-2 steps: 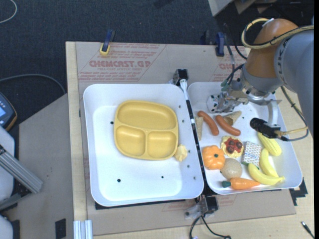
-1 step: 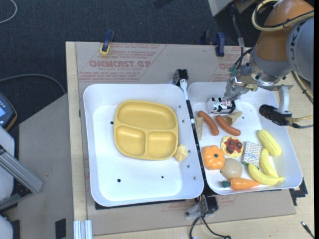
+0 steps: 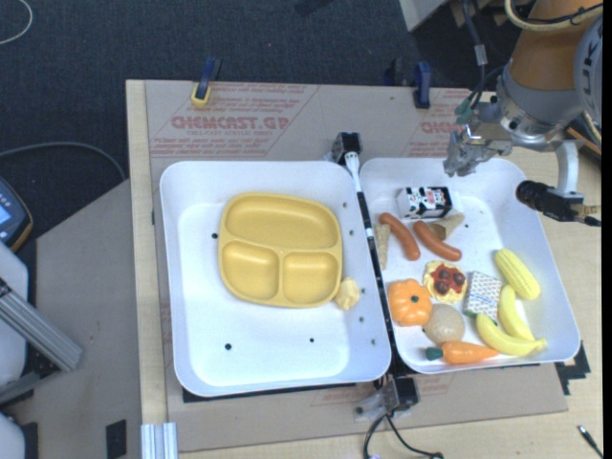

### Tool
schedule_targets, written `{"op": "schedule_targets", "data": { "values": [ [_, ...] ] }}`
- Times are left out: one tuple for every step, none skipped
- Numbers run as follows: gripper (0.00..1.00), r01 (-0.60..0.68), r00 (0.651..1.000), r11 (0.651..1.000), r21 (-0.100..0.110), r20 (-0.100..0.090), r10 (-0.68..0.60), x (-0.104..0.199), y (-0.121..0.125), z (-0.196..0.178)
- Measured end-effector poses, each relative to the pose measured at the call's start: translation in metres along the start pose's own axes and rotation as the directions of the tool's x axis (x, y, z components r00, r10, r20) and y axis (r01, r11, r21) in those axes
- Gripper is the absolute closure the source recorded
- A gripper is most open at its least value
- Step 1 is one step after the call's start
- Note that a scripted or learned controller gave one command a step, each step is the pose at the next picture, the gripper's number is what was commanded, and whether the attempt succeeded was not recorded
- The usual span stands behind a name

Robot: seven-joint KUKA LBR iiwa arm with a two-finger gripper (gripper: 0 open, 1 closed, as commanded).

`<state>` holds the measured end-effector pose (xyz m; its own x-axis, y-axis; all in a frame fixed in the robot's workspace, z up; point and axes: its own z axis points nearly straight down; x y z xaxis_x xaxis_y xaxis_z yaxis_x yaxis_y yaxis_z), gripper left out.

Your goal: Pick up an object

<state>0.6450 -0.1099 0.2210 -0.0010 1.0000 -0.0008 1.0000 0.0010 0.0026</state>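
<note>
Camera view: both bins from above
Front of right bin (image 3: 559,299): carrot (image 3: 467,354), two bananas (image 3: 509,336), corn cob (image 3: 516,273), orange pumpkin (image 3: 410,303)
Left bin (image 3: 182,256): yellow divided plate (image 3: 280,249)
Mid right bin: two sausages (image 3: 419,238)
Far end: black-and-white carton (image 3: 426,200)
Gripper (image 3: 466,162): above right bin's far rim, holding nothing; jaw state cannot be told

Yellow plate (image 3: 279,249), orange pumpkin (image 3: 409,304)
</note>
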Motion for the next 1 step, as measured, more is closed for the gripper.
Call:
{"op": "schedule_targets", "data": {
  "values": [
    [1.00,0.000,1.000,1.000,0.007,-0.002,0.000,0.0295,-0.0423,-0.0037]
  ]
}}
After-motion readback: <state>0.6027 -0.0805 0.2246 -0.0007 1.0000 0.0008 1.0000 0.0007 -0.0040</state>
